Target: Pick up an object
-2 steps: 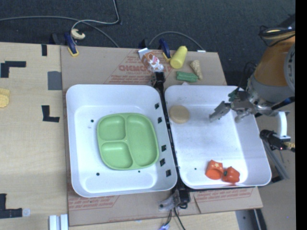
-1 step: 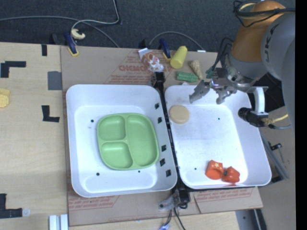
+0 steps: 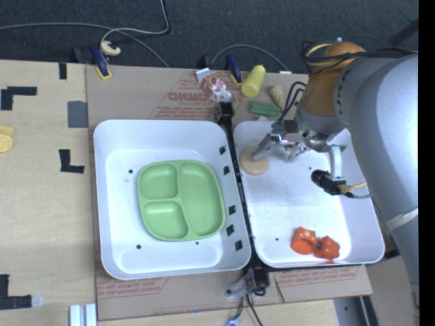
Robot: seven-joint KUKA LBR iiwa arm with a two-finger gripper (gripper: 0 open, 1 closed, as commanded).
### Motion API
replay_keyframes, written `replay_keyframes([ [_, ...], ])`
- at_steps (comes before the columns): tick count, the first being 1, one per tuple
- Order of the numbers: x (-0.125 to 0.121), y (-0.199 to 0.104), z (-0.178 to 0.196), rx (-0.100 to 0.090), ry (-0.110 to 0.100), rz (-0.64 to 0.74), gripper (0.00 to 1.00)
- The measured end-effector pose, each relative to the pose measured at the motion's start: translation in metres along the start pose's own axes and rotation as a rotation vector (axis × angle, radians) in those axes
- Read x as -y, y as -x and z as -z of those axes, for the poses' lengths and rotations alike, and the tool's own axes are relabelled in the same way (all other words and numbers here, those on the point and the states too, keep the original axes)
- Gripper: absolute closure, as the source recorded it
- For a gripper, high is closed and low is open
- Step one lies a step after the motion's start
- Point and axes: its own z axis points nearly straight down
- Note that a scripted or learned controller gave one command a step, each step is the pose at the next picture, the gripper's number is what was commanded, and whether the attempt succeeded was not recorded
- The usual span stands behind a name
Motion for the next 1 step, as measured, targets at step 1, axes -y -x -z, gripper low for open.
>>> replay_keyframes([
  [1,0.0097,-0.0128,-0.0053,0.004,0.01,-0.001,0.0],
])
